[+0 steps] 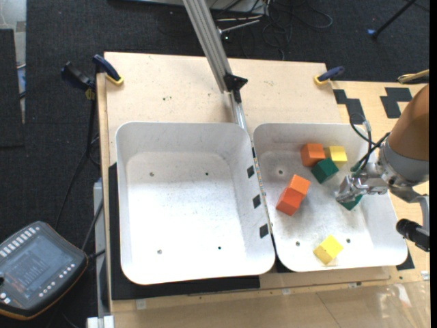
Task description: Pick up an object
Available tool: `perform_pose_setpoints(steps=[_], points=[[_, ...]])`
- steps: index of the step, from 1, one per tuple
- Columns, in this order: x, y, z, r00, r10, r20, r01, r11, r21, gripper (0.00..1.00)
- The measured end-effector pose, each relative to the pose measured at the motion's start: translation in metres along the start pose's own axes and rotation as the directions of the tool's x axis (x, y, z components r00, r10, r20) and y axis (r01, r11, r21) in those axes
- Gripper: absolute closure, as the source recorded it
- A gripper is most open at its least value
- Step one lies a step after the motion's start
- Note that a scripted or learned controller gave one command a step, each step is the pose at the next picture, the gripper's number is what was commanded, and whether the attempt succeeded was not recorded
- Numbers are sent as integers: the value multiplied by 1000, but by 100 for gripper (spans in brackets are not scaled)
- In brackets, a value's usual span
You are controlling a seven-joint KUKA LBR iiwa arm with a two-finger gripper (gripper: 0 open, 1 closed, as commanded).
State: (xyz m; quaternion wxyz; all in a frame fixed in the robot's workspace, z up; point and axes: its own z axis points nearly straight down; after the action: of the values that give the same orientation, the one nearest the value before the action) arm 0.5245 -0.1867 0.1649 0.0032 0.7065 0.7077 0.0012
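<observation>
The pendant (34,268) sits nearest the camera, off the bench's left corner. In the right bin (382,251) the gripper (349,197) is low over a small green block (351,203), which seems to sit between its fingers, though whether they are clamped cannot be told. A clean pick needs a firm close, then a straight lift clear of the 2 orange blocks (293,193).
</observation>
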Motion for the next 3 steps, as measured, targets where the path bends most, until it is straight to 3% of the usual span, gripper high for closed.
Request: perform_pose_setpoints(steps=[1,2,3], points=[[4,0,-63,1000,-2,0,2,1000,-2,100],[4,1,-66,1000,-1,-2,1,1000,5,100],[65,18,-61,1000,-7,-5,7,1000,6,100]])
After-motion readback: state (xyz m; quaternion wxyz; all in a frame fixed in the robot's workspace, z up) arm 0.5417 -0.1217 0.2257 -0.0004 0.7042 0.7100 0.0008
